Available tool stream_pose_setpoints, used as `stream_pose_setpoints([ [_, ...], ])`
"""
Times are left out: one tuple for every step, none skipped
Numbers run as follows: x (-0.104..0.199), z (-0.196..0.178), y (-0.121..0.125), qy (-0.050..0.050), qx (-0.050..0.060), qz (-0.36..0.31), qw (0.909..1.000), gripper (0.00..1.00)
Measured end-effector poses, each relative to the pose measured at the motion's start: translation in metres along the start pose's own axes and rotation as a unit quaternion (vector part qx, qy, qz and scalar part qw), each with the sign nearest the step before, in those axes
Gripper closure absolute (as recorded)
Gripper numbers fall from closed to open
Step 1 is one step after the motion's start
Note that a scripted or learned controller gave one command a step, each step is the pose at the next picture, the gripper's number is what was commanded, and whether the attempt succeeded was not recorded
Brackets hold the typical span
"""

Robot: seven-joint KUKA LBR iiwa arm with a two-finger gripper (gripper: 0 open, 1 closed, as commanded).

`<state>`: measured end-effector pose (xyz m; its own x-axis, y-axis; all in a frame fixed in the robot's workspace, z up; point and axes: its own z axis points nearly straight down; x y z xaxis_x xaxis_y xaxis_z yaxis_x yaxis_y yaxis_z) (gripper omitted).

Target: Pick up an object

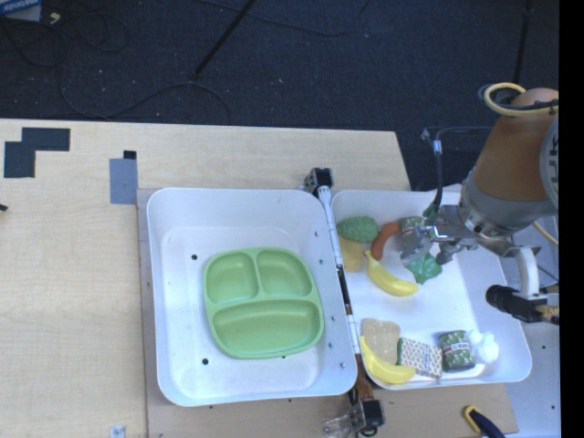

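My gripper (418, 245) hangs over the upper middle of the right bin (497, 322), reaching in from the right. A small dark green toy (424, 268) sits right under it, touching or nearly touching it. I cannot tell whether the toy is gripped. A yellow banana (391, 279) lies just left of the toy. An orange carrot-like piece (385, 235) and a green leafy toy (358, 229) lie further left, near the bin's inner wall.
Along the right bin's front edge lie a beige slice (381, 336), a second banana (383, 370), a checkered packet (420, 357), a green packet (456, 350) and a white lump (484, 346). The left bin (173, 245) holds a green divided plate (263, 301).
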<state>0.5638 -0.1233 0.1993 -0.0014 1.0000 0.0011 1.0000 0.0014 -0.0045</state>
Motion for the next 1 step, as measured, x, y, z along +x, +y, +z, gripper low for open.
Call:
stream_pose_setpoints([
  [0.0644, -0.0126, 0.0040, 0.000, 0.000, 0.000, 1.0000, 1.00],
])
